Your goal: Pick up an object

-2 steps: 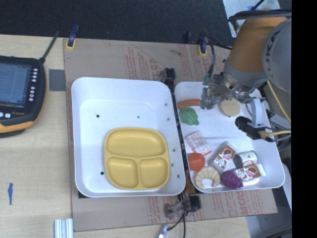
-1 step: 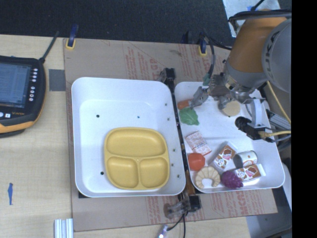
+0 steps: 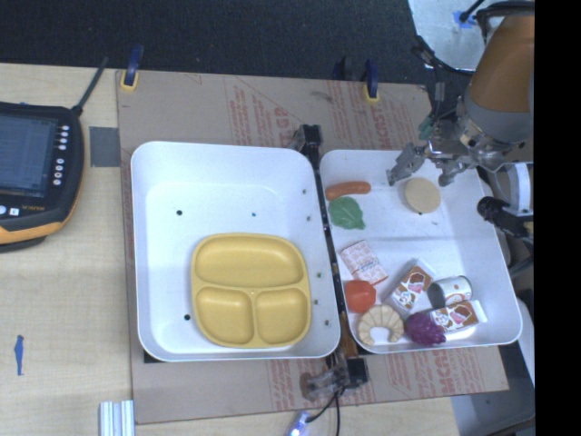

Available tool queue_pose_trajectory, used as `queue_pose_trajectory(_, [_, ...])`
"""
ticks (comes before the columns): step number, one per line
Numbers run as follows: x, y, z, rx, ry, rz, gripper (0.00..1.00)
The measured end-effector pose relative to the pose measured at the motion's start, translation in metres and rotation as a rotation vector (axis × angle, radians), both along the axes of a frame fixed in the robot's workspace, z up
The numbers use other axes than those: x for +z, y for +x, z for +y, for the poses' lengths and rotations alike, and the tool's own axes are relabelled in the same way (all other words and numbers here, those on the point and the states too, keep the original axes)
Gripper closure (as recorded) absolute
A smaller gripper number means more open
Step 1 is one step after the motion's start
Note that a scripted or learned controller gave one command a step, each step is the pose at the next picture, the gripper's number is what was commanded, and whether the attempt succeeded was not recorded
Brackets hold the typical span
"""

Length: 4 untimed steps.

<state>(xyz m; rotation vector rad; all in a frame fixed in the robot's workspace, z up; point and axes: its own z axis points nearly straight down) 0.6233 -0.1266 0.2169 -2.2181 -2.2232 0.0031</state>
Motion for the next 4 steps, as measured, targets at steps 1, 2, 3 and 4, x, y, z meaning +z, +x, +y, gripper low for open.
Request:
queue_pose_trajectory(1, [-0.125, -0.001, 0.022, 0.002, -0.001, 0.001, 0.00])
queue_pose_trajectory(2, [-0.125, 0.032, 0.027, 0.002, -0.001, 0.004, 0.00])
queue_pose_trajectory(3, [-0.125, 0.032, 0.029, 0.001, -0.002, 0.005, 0.00])
queue_pose_trajectory(4, [-0.125, 0.032, 0.030, 0.001, -0.002, 0.005, 0.00])
